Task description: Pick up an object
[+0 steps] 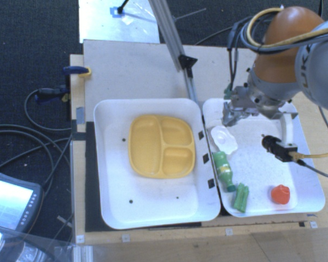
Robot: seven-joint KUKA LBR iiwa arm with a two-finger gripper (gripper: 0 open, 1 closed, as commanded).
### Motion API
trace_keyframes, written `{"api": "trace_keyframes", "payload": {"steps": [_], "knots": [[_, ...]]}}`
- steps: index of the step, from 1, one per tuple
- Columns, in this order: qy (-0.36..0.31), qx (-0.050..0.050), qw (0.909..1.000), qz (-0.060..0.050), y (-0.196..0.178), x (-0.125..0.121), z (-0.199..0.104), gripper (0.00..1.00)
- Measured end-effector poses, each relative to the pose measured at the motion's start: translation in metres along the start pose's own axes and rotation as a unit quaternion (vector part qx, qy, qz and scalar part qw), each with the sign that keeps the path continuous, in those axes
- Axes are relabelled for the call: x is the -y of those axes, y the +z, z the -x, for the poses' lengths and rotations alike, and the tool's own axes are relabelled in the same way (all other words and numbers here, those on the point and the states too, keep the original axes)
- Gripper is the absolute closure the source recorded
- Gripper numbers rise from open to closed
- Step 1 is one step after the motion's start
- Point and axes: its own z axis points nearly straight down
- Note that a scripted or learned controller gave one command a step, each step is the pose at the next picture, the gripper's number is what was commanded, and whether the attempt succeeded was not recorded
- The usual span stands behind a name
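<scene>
We are seeing the end effector [233,115] hovering over the right bin [311,201], just above a white object [224,139], we cannot tell its grip state, green bottle [224,170], green piece [241,197], orange object [280,194] lying there, yellow tray [162,146] sitting in the left bin [112,201]

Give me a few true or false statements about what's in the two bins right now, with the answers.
1. The yellow divided plate lies in the left bin. True.
2. The orange object sits in the left bin. False: it is in the right bin.
3. The green bottle lies against the right bin's left wall. True.
4. The tool hangs over the yellow plate. False: it is over the right bin, near the white object.
</scene>
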Motion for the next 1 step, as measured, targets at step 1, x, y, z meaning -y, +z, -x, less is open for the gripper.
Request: {"api": "trace_keyframes", "payload": {"steps": [1], "knots": [[0.000, 0.000, 1.0000, 0.002, -0.0037, -0.0128, -0.0556, 1.00]]}}
